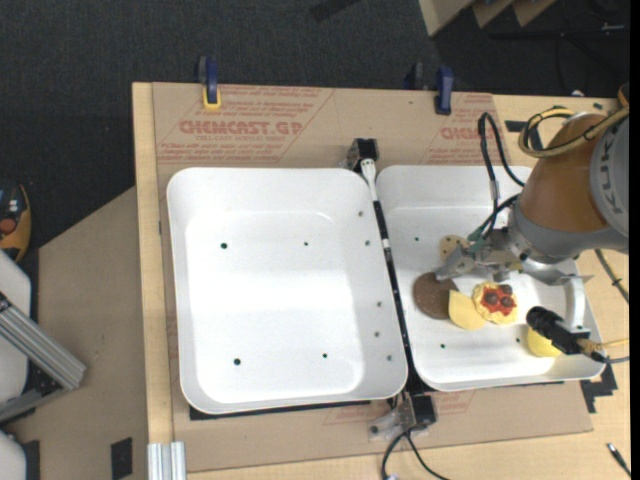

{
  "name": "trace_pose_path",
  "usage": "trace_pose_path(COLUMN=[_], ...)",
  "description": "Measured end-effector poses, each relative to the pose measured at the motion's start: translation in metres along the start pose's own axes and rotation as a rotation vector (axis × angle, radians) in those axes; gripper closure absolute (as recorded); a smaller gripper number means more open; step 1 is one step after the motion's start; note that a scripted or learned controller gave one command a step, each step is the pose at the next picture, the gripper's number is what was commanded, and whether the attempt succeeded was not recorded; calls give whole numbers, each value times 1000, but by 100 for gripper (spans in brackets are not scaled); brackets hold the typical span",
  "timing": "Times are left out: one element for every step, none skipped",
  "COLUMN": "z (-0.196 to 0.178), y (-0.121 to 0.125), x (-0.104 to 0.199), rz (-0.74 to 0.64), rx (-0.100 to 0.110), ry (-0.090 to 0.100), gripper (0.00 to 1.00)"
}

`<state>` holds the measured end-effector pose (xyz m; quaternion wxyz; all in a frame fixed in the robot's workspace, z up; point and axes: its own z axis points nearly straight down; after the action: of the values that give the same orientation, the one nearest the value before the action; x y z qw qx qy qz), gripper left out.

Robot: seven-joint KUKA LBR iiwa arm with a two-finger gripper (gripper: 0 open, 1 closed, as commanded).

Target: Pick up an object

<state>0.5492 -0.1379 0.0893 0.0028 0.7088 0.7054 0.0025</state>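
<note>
Clutter near arm point(562, 196) — brown disc point(429, 296), yellow lump point(462, 312).

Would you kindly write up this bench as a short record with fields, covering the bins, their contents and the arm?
bins: left bin and right bin, white, side by side
in right bin: brown disc, yellow lump, red-topped item, corner yellow piece
layout: disc, lump and red-topped item clustered; corner yellow piece apart, toward the front right corner
end effector: low over right bin, next to the cluster
grasp: cannot tell
</note>
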Motion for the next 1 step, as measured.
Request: trace_pose_path(z=[0], y=[-52], x=[7], rz=[-1], rx=[-3], ry=[-1], gripper=[0])
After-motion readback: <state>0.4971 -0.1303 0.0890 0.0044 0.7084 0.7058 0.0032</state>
